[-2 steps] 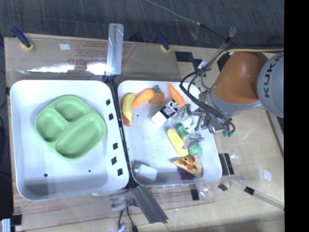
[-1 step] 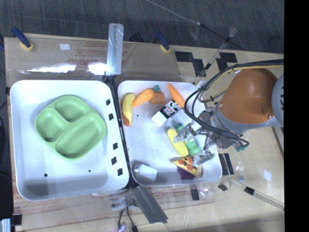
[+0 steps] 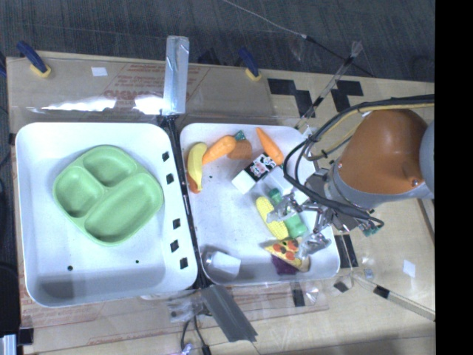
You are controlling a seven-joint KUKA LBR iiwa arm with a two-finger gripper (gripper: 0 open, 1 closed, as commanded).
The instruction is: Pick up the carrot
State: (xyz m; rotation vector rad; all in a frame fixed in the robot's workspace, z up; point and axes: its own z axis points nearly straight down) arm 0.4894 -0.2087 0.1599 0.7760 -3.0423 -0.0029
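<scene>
Claw (image 3: 301, 224) lowered over the toys in the right bin (image 3: 222, 261).
Its opening cannot be told, and nothing is seen held in it. One carrot (image 3: 219, 150) is found at the bin's far side beside a banana (image 3: 196, 165), well apart from the claw; a second carrot (image 3: 270, 145) lies nearby. A green plate (image 3: 108, 193) is seen in the left bin (image 3: 44, 272).

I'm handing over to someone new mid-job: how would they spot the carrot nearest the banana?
Look in the right-hand shallow white bin, along its far edge. There a curved yellow toy banana lies by the left wall, and the orange toy carrot with a green tip lies just right of it, slanting. Another plain orange carrot lies further right; this one is next to the banana and shows green at its upper end.
</scene>
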